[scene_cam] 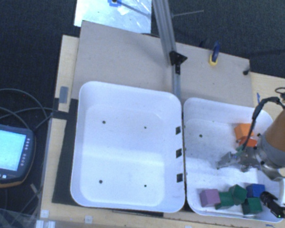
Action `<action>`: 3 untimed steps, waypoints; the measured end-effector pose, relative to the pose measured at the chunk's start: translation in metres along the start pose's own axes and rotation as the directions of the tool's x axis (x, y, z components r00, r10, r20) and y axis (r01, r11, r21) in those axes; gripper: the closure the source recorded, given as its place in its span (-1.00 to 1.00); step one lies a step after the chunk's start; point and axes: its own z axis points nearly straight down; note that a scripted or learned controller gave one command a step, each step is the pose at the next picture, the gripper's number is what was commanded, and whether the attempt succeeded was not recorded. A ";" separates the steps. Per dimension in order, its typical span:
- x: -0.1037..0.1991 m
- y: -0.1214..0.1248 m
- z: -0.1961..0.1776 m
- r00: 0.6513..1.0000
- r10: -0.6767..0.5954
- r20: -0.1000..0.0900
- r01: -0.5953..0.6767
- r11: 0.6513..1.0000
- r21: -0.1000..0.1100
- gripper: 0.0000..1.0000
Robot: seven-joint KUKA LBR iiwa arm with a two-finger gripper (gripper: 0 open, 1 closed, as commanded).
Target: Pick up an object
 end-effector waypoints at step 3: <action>0.007 0.008 -0.123 1.000 -0.003 0.002 0.003 1.000 -0.009 1.00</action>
